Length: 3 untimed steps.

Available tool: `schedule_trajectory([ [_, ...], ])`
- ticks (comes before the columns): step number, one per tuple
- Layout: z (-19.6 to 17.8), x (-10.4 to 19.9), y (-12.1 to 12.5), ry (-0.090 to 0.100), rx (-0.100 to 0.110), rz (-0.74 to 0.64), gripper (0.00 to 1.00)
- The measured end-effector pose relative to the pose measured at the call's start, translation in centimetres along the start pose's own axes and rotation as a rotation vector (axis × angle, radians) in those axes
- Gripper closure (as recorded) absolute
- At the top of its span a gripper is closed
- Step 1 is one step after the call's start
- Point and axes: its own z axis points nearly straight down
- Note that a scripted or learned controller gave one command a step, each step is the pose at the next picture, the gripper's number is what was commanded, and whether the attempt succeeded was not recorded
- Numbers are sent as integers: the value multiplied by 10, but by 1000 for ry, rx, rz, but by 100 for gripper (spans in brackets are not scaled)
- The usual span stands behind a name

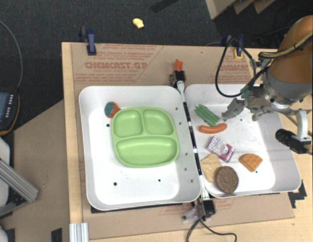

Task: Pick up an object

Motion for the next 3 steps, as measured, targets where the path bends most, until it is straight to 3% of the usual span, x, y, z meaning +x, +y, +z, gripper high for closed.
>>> schedule_trajectory([
  [1,130,-10,65,-1,-6,-1,0],
  [2,110,-11,66,-2,-15,0,100],
  [3,19,59,32,1,-7,-6,100],
])
